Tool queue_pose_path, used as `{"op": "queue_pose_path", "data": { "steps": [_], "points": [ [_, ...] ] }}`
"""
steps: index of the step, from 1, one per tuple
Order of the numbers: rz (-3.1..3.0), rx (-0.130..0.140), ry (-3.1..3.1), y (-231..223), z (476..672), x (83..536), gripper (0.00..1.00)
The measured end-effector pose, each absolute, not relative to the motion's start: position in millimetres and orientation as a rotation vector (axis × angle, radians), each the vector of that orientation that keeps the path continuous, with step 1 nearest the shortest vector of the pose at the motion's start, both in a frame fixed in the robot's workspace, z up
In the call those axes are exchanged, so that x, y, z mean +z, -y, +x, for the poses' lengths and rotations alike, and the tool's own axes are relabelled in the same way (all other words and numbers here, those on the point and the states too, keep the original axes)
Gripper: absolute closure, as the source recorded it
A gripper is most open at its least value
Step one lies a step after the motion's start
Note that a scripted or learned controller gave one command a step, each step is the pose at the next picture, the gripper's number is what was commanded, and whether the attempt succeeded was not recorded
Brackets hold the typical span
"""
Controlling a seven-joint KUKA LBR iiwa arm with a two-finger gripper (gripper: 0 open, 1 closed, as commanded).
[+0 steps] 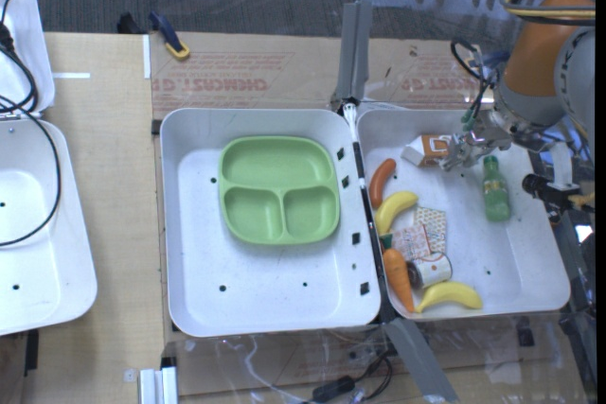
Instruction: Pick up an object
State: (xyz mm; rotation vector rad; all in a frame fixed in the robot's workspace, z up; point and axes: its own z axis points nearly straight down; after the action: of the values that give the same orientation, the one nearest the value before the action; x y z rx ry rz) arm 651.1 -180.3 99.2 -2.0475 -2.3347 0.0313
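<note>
Toys lie in the right bin on the desk. The pincer hangs low at the back of that bin, just beside a small orange and white box. I cannot tell if it grips anything. A green bottle lies near it. In front are a red sausage, two bananas, a carrot, a small can and a patterned packet. The left bin holds a green tray with three parts.
</note>
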Motion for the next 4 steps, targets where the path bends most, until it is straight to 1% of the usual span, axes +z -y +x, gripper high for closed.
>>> {"op": "queue_pose_path", "data": {
  "steps": [1, 2, 3, 4],
  "points": [
    [-2.093, 0.000, 2.346, 141, 624.8, 224, 1.00],
    [-1.997, 0.001, 2.427, 135, 636.1, 273, 1.00],
    [-1.984, 0.003, 2.434, 156, 613.4, 194, 1.00],
    [-1.985, 0.002, 2.436, 157, 613.8, 195, 0.00]
  ]
}}
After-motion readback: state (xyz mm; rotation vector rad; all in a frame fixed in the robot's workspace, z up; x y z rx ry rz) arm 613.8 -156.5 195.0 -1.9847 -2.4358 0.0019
